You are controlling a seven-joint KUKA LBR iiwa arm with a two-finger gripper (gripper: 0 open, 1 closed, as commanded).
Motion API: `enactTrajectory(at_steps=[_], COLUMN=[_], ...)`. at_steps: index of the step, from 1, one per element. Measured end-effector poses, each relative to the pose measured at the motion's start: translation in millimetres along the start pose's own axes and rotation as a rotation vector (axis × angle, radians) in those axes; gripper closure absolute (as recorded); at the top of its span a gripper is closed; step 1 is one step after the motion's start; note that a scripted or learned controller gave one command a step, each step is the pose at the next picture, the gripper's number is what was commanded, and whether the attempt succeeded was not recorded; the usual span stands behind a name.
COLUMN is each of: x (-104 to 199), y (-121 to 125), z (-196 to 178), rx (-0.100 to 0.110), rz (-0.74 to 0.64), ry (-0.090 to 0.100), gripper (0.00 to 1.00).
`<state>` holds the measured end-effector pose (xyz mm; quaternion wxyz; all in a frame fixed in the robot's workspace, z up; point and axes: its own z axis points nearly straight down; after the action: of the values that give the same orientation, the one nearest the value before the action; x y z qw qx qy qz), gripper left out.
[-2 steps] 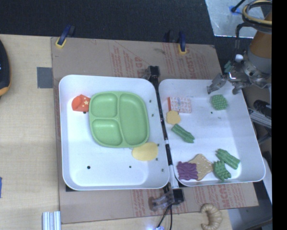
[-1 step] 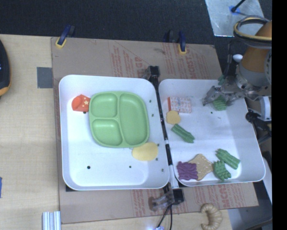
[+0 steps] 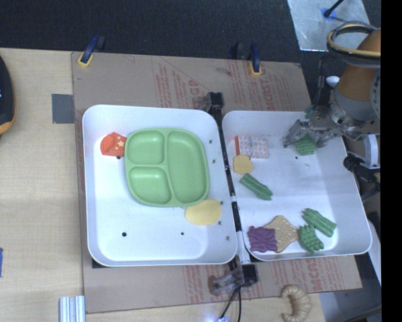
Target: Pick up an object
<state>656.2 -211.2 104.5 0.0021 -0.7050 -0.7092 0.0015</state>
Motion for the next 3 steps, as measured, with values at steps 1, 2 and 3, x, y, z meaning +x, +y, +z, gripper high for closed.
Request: enactTrajectory(at_steps=[1, 2, 3], x=[0, 0, 30], y=[0, 1, -48], z=[5, -7, -50], rx=[0.000, 0.001, -0.002], rz=[-0.001, -0.005, 0.003], ry=[0.000, -0.001, -0.001], gripper=[0.00, 1.00, 1.00])
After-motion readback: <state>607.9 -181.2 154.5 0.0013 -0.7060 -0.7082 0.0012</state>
